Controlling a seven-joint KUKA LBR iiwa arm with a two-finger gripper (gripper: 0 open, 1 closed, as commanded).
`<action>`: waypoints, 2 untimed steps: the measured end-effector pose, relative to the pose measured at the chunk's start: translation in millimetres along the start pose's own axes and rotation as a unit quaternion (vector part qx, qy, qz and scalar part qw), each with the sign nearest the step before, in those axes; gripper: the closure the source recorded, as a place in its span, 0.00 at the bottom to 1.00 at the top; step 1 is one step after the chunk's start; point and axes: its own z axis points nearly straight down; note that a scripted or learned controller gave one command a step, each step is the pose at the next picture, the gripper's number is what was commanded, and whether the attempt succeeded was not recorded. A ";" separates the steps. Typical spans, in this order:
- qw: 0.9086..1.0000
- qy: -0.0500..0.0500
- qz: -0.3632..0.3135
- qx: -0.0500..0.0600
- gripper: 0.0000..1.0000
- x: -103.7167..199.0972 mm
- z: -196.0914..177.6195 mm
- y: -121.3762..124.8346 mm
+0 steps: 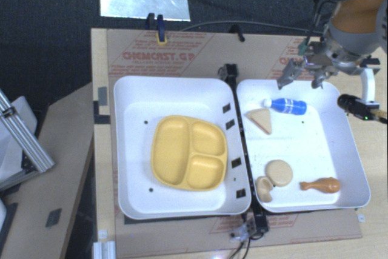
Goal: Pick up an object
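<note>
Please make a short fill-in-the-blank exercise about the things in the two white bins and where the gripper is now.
1. The yellow divided plate lies in the ____ bin.
2. The bottle has a ____ body and a white cap.
3. The gripper hangs open above the far edge of the ____ bin.
4. The chicken leg lies near the right bin's ____ edge.

Missing words: left; blue; right; near

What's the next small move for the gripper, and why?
Probably lower straight down toward the blue bottle. The gripper hangs open above the right bin's far edge with nothing between its fingers, and the bottle lies just below it.
</note>
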 end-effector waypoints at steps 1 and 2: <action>1.000 0.000 -0.001 -0.005 0.00 0.1 -5.9 1.7; 1.000 0.000 0.000 -0.004 0.00 -1.0 35.7 0.7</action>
